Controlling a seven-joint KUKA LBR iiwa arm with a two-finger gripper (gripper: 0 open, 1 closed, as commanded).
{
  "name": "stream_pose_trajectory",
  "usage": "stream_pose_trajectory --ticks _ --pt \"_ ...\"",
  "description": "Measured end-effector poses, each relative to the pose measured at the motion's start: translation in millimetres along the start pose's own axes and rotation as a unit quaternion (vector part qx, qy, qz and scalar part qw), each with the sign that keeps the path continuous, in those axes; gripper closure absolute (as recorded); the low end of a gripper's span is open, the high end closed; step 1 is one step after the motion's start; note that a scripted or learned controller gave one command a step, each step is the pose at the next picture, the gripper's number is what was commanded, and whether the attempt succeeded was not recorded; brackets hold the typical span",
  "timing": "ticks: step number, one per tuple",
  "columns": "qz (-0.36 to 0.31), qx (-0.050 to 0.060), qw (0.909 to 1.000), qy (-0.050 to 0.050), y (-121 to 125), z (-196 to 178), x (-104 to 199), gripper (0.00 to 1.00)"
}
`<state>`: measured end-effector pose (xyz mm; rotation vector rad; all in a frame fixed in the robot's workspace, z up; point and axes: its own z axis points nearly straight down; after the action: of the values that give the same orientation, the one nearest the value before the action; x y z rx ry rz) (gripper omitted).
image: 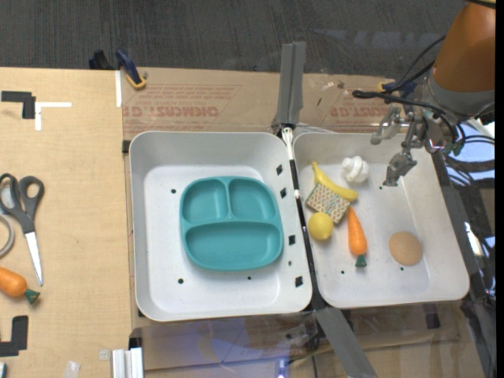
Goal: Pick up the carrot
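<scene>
The carrot (357,235) lay in the right bin (449,235), lower centre-right of the frame, between a lemon (320,225) and a brown egg (405,249), while the hand (394,168) hovered well apart at upper right, released and grasping nothing.

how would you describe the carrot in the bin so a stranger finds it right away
Look in the right bin, near its middle. The carrot lies between the lemon and the egg, the bin's only long orange thing, with a green tip toward the front.
</scene>
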<state>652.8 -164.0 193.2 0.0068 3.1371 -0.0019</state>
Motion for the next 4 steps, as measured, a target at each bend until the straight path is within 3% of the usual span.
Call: stream_pose_trajectory --ticks 1,2,3,4 --pt "-0.011 -0.001 0.9999 0.000 64 82 37 0.00" --pt "0.013 0.000 0.9999 0.002 50 100 123 0.00" --pt "0.011 0.000 0.9999 -0.001 50 90 121 1.00" --pt "-0.211 -0.001 0.9775 -0.001 51 -155 53 1.00"
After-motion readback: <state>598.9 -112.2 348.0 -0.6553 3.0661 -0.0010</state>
